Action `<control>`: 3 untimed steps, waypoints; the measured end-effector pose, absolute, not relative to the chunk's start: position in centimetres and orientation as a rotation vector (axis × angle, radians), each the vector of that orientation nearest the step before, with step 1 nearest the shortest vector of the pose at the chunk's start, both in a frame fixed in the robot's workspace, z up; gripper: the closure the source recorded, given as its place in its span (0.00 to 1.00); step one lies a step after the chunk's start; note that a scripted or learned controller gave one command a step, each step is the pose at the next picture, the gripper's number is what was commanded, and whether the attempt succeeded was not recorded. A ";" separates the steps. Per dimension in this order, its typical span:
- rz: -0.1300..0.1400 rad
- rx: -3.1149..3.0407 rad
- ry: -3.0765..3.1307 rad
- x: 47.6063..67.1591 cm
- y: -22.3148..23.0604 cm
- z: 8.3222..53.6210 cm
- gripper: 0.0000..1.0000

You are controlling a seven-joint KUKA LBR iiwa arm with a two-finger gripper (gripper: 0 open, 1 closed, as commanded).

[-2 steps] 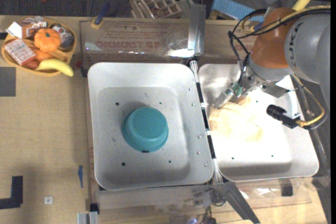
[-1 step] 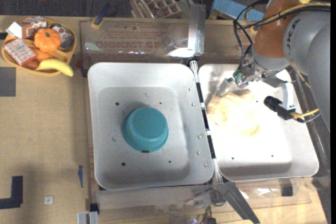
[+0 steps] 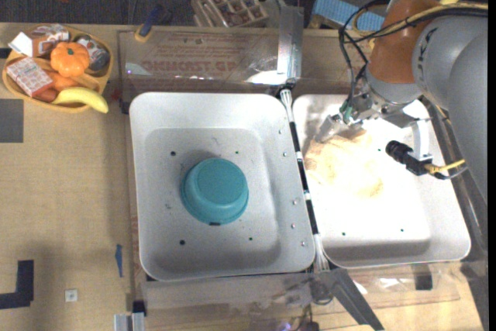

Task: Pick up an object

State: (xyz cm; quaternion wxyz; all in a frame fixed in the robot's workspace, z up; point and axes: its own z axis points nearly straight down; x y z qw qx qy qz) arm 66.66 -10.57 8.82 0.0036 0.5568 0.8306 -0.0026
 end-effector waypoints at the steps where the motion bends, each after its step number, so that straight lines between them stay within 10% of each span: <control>1: 0.002 1.944 2.464 62.2 -8.5 18.6 0.00; 3: 0.004 2.028 2.390 66.9 -11.0 8.8 0.00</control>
